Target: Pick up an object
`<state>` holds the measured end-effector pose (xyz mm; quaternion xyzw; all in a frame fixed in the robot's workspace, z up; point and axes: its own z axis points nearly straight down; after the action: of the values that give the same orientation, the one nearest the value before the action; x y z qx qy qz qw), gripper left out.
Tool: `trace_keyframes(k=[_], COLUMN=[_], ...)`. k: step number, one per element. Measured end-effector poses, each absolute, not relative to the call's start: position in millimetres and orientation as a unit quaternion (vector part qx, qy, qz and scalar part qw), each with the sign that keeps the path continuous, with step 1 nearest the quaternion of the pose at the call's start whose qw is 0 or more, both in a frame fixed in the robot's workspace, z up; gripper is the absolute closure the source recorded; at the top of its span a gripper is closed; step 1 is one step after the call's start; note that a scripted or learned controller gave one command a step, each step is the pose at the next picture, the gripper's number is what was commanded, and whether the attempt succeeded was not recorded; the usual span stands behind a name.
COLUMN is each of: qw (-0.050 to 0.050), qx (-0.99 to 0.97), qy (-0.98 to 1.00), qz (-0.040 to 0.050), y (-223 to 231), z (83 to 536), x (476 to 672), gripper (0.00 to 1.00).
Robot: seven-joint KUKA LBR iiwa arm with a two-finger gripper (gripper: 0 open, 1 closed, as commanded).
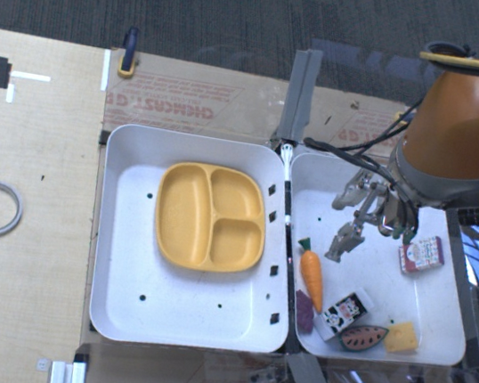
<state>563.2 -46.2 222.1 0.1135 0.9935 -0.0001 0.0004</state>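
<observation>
Matt yellow plastic plate point(211, 218) in smooth white bin point(114, 301); pale wood bench point(29, 153).

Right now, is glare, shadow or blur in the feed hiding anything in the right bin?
Camera view: lighting is even, with no glare on the right bin. The arm casts only a soft shadow under the gripper. The carrot and the small red-and-white packet read sharp. The purple piece lies tight against the bin wall, partly hidden.

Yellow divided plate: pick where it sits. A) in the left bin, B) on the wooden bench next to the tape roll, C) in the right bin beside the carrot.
A: the yellow divided plate lies inside the left bin, while the carrot lies in the right bin.
</observation>
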Motion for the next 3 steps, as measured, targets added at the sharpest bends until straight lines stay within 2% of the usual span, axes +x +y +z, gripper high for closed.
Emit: trace_keyframes(k=[1, 2, 3], qw=[0.000, 0.001, 0.000], qx=[0.129, 0.184, 0.249], qy=[0.992, 0.983, 0.969], qz=[-0.0001, 0.0000, -0.0001], y=[-124, -104, -94], z=[160, 92, 91], x=[504.8, 583.9, 517.0], gripper=[0.00, 0.00, 0.00])
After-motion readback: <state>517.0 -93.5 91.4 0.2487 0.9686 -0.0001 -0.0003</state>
